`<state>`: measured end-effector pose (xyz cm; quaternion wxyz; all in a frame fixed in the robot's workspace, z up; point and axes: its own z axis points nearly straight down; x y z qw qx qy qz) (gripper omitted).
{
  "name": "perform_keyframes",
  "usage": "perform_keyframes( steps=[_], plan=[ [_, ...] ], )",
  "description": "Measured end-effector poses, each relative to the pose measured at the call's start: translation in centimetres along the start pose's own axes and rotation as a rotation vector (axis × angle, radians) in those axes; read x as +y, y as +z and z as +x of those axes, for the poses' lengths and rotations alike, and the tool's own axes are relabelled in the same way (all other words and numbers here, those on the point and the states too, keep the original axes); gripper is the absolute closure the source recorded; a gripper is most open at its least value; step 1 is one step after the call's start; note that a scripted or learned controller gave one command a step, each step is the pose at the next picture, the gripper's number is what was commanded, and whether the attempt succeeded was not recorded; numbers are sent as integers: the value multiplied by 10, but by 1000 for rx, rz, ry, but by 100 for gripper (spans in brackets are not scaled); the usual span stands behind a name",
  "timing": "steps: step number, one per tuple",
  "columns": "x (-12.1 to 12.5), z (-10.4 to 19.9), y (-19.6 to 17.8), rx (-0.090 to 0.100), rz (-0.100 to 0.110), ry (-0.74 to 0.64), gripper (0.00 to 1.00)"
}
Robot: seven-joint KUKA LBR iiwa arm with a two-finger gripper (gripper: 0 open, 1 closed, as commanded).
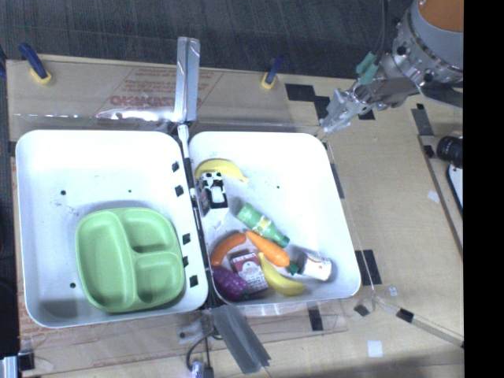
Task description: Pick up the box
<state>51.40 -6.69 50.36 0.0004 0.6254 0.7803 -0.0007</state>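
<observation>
The arm (441, 22) is cut off by the top edge. The box (249, 271) lies partly hidden under the carrot (266, 249), its label too small to read.

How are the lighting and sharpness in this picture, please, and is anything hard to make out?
Camera view: light is soft and even, with faint shadows along the bin walls; the tray is crisp; the end effector looks slightly blurred; the box is small, its print unreadable; tape near the bench's far edge shows mild glare.

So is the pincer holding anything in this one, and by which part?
Nothing is held. The pincer hangs above the right bin's far corner, with nothing between its fingers; the box lies in that bin among the toys.
</observation>
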Motion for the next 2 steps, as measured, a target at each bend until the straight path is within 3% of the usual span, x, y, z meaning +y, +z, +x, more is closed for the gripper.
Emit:
perform_keyframes(
  steps=[1, 2],
  plan=[
    [0, 0, 0, 0, 0, 0, 0],
    [-21, 77, 174, 0, 4, 317, 0]
  ],
)
